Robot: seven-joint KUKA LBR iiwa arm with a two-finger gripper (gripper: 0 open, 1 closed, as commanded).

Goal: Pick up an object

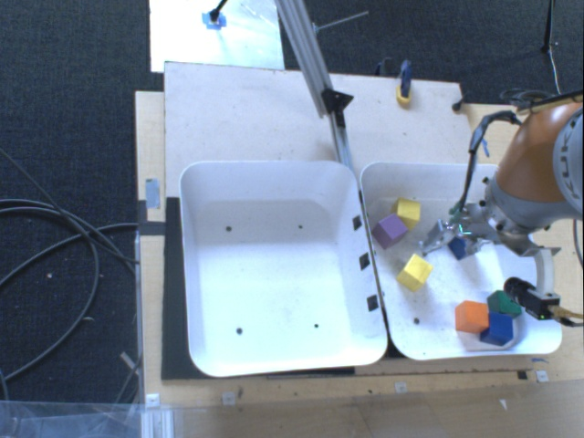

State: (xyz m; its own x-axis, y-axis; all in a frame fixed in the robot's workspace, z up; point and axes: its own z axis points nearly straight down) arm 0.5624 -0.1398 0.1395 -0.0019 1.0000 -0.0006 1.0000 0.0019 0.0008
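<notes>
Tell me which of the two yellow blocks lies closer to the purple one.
The upper yellow block, farther up the right bin: it sits right beside the purple block, about touching. The lower yellow block lies apart, nearer the bin's middle.

Jaws hang in the right bin [429, 176] just beside a small blue block [459, 247].

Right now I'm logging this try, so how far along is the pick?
Done: the arm has reached into the right bin, with the gripper low by a small blue block. In hand: no block shows clearly between its fingers. Left: grasp and lift; the purple block, both yellow blocks and the orange block lie loose.
</notes>
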